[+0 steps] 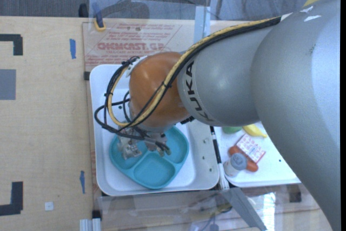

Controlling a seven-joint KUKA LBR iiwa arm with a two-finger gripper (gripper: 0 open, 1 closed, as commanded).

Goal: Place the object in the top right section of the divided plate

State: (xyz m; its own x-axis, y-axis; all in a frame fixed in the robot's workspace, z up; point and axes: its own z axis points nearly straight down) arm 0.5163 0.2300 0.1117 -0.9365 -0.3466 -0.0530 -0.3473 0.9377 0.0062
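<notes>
A teal divided plate lies in the left white bin, toward its front. My gripper hangs low over the plate's left section, under the orange wrist band. The wrist and its black and yellow cables hide the plate's far sections. What lies beneath the gripper is too cluttered to make out, and I cannot tell whether any object is held.
The right bin holds a yellow item, a green item, a red-and-white packet and a small grey-capped container. The grey arm covers most of that bin. A clear panel stands behind the left bin.
</notes>
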